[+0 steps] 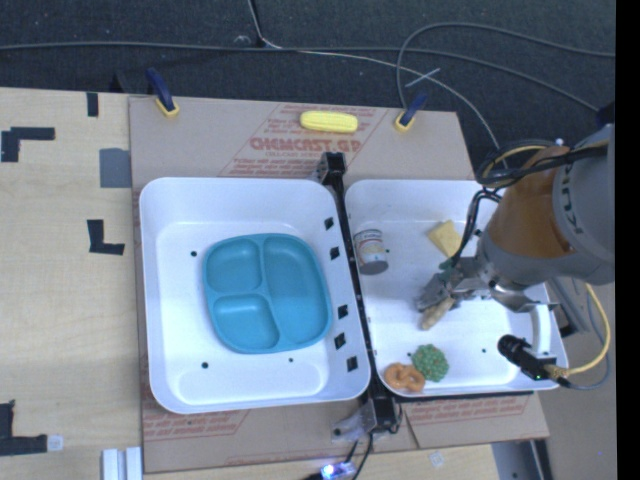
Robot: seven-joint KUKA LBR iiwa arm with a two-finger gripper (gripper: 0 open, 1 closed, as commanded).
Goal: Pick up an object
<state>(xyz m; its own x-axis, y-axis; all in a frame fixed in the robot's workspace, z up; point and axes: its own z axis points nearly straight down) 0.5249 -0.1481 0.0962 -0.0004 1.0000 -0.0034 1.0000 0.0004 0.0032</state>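
Camera view is showing the gripper [437, 301] reaching into the right bin [400, 203], its fingers closing around a tan, stick-like object [433, 315] at centre-right of the frame. A small can [371, 251] is sitting to its left; a green broccoli piece [431, 361] is lying below.

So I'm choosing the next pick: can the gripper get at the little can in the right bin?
Probably yes. The can stands alone on bare bin floor near the divider, nothing touching it, and the gripper is already low in the same right bin, just to its right.
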